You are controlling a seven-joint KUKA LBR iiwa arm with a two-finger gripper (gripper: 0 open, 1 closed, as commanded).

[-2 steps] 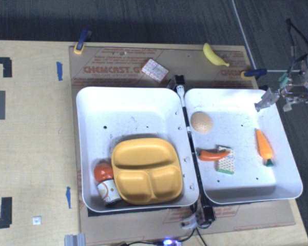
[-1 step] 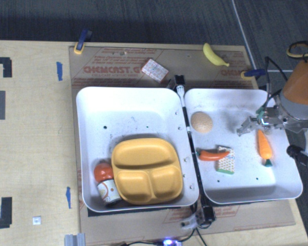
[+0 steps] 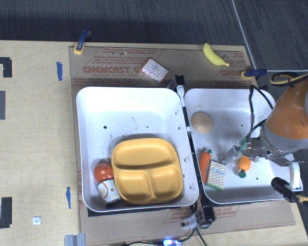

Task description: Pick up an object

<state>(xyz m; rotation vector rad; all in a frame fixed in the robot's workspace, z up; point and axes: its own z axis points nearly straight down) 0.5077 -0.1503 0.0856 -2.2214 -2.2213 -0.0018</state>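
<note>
A yellow divided tray [image 3: 146,169] fills the near part of the left bin [image 3: 90,106]. In the right bin [image 3: 223,99], the gripper [image 3: 242,155] hangs over a small orange toy [image 3: 243,164], just touching or barely above it; whether its jaws are spread or pressed together I cannot tell. A carrot [image 3: 205,164] lies nearby.

Even overhead light — soft shadows inside the bins [image 3: 87,106], slightly blurry.

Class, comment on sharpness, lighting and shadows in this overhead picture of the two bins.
Camera view: soft overall, small print unreadable; even lighting, with mild glare on the white plastic left bin; the yellow compartment tray casts a shadow behind it; the grey-and-orange arm darkens the right bin.
</note>
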